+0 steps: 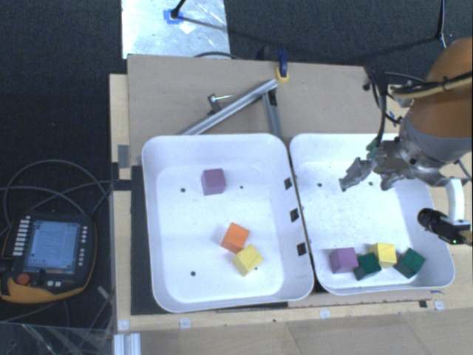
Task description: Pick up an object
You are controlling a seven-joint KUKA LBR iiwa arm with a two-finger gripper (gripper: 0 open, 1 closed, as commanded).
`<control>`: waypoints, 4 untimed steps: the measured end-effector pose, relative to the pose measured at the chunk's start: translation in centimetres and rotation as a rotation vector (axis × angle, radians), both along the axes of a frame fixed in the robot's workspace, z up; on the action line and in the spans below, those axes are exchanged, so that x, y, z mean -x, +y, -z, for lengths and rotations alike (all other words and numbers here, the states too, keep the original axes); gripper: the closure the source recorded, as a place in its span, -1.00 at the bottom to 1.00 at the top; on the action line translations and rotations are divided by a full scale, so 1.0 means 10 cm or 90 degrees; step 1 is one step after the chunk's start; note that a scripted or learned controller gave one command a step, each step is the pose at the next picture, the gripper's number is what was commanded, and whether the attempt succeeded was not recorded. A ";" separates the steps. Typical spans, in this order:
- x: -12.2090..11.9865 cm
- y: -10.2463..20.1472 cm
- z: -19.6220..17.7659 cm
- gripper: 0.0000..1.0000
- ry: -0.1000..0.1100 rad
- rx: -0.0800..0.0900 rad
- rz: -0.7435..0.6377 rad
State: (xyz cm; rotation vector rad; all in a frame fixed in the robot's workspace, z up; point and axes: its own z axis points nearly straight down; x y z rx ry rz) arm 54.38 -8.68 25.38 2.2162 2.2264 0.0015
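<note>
Nearest the lens, four blocks are sitting in a row along the near wall of the right bin (443, 272): a purple block (343, 259) at the left end, a dark green block (366, 265) touching it, a yellow block (386, 254) just behind that one, and a second green block (409, 262) at the right end. Any of them could be the object to pick up, though they are crowding one another. Left of the right bin, the left bin (159, 220) is holding a yellow cube (248, 259) with an orange cube (235, 237) touching its far corner, and a lone purple cube (213, 181) farther back.

Toward the far side of the right bin, the hand (373, 174) is hanging above bare floor, well apart from the row of blocks. Its dark fingers are appearing splayed, with nothing between them, so I am reading it as released and carrying nothing.

Judging from this, the step in hand is the approach. Doing it well is likely meaning travelling toward the near wall of the right bin and choosing an end block, since the purple block is offering a free left face. Fingers should be straddling two opposite faces squarely, staying clear of the neighbouring green block and the bin wall, descending fully before closing. Beyond the right bin, a metal rod (233, 106) is lying on the counter (325, 95).
</note>
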 end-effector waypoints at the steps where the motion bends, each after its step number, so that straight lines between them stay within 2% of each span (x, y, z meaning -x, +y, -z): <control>1: 0.00 0.00 0.00 -1.00 -0.001 0.000 0.001; 2: -0.07 0.00 0.44 -1.00 0.002 0.000 0.001; 4: -0.07 0.01 1.60 -1.00 0.003 0.000 0.001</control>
